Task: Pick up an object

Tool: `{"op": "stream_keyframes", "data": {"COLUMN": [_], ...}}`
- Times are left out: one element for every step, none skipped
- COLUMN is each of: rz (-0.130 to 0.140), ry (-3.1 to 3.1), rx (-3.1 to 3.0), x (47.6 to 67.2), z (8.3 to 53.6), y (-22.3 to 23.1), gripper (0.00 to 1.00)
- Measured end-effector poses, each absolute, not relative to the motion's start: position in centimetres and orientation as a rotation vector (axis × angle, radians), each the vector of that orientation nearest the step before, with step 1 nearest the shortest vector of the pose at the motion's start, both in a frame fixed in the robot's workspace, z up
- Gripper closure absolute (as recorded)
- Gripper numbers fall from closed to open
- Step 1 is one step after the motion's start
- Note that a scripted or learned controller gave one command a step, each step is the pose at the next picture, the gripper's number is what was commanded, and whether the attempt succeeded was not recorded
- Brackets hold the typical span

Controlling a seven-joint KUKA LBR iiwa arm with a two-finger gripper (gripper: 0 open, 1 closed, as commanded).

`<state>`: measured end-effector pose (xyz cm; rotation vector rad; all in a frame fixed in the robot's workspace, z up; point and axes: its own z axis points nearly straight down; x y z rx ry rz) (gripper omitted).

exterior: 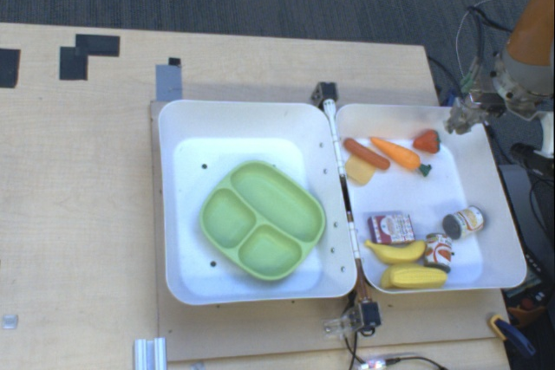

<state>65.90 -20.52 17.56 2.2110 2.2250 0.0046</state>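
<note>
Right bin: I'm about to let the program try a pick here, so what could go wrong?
The gripper sits over the far right corner of the right bin, so a straight descent may hit the rim. The banana, corn, small carton and red box crowd together; a grasp there could catch two things or push them apart. The can lies on its side and may roll away.

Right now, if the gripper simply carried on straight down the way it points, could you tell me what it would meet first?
Probably the strawberry. The gripper hangs at the far right corner of the right bin, with the strawberry just beside it. Depth is unclear from this slant, so it may touch the bin's bare floor next to the strawberry instead.
</note>
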Motion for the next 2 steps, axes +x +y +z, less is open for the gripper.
{"op": "stream_keyframes", "data": {"rz": [0.005, 0.004], "ry": [2.225, 2.225], "rx": [2.209, 2.21], "x": [67.01, 67.0], "z": [18.25, 18.24], "y": [-20.52, -20.53], "gripper": [1.0, 0.0]}}
